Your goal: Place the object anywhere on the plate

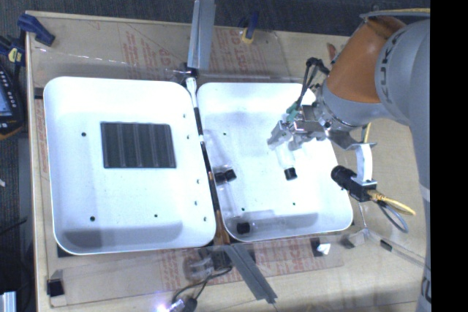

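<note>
The plate point(137, 145) is a dark grey ribbed rectangle lying flat in the left bin point(66, 106). A small black object point(290, 172) rests on the floor of the right bin point(248, 106), right of centre. My gripper point(287, 139) hangs over the right bin, just above and slightly behind that object, pointing down and to the left. I see nothing clearly between its tips. The arm comes in from the right, with its orange band point(362, 69) above the wrist.
Two more small black pieces lie in the right bin, one point(225, 175) by the divider and one point(243, 227) at the front wall. A grey bar point(200, 33) stands behind the bins. Blue clamps point(35, 28) sit at the bench's back left.
</note>
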Robot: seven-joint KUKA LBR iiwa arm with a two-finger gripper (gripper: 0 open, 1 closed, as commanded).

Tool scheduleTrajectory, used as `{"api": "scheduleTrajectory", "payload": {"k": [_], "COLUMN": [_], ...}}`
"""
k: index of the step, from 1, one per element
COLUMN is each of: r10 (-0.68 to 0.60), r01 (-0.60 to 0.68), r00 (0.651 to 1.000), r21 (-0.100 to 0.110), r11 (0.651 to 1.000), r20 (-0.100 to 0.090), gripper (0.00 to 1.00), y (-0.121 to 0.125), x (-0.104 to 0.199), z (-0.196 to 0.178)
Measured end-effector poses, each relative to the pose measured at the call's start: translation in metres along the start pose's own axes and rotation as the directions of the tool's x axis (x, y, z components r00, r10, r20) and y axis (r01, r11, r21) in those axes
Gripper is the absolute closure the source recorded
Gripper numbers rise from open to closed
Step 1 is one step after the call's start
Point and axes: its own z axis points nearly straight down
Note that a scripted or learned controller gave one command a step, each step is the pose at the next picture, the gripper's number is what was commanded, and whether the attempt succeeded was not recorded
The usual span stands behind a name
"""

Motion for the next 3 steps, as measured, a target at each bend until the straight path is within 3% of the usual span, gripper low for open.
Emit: {"api": "scheduleTrajectory", "payload": {"k": [1,2,3], "r10": [0.312,0.24,0.242], "r01": [-0.312,-0.24,-0.242], "r00": [0.95,0.971,0.97], "r21": [0.002,-0.015,-0.001], "r11": [0.95,0.971,0.97], "r20": [-0.002,0.0,-0.003], "gripper": [1.0,1.0,1.0], "y": [0.065,0.1,0.103], "x": [0.06,0.093,0.151], "z": [0.099,0.099,0.004]}}
